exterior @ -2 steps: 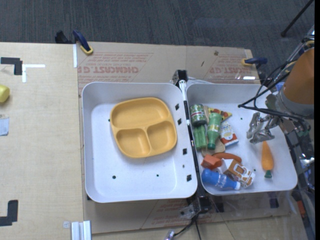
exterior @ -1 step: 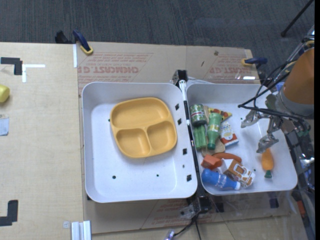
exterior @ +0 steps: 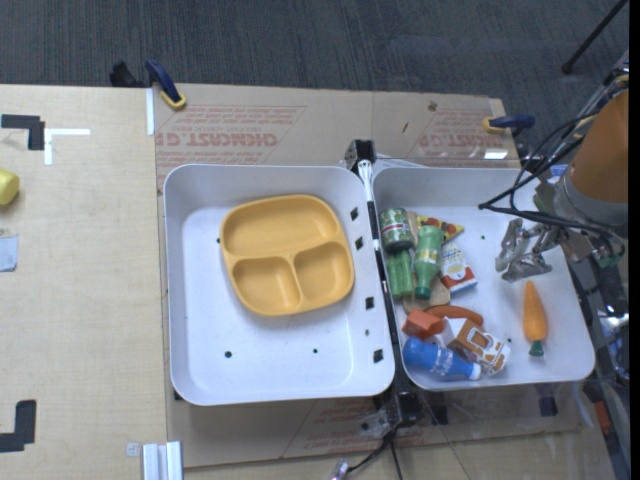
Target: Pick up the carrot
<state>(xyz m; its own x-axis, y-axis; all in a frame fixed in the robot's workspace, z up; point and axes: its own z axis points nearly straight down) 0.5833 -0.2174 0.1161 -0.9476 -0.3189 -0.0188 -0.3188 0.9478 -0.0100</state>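
Note:
The carrot (exterior: 535,315) is orange with a small green stem end and lies lengthwise near the right wall of the right bin (exterior: 570,368). My gripper (exterior: 524,256) hangs just beyond the carrot's far tip, a little to its left. It is open and nothing is between its fingers. The arm's orange band (exterior: 610,158) shows at the right edge.
Left of the carrot lies a pile of green bottles (exterior: 410,253), a small carton (exterior: 456,268), red pieces (exterior: 440,318), a blue bottle (exterior: 440,360) and a packet (exterior: 484,346). The left bin (exterior: 200,358) holds a yellow divided plate (exterior: 287,253). Cables (exterior: 560,148) hang by the arm.

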